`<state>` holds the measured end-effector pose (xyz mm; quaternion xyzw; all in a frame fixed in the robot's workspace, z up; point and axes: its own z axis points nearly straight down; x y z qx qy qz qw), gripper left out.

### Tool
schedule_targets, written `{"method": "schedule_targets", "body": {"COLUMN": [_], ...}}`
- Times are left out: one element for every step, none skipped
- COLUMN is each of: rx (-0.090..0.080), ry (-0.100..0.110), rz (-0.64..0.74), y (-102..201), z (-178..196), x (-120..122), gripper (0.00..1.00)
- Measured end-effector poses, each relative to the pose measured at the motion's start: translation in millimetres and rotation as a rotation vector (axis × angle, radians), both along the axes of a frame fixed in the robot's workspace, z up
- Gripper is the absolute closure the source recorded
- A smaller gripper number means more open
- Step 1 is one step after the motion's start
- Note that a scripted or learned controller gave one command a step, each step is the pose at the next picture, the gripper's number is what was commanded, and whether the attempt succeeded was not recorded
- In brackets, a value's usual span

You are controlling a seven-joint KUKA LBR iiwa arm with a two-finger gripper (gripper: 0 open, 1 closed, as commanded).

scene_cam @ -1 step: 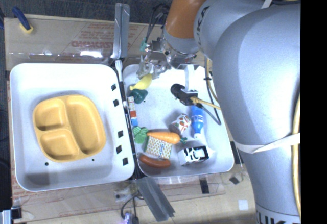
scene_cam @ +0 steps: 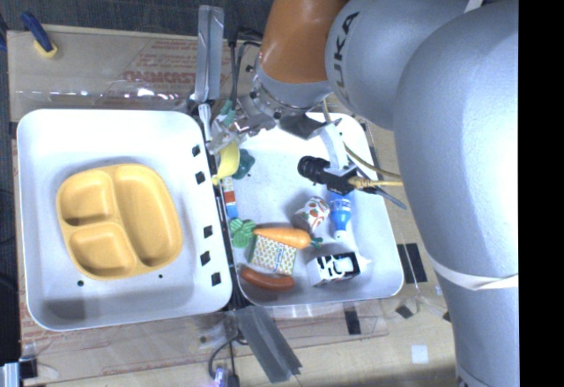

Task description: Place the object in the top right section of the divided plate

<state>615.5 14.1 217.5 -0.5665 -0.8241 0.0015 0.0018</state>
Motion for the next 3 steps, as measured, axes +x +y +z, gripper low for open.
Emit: {"method": "schedule_targets", "body": {"rx": [-0.001,-0.001,-0.002], "ry": [0.001,-0.003,0.0], "rz": [0.044,-0.223,-0.216], "y": [84.0,143.2,144.3], "z": [-27.3,-9.9,-1.3], "x": [-20.2,-7.5,-7.6], "gripper": [1.0,1.0,1.0]}}
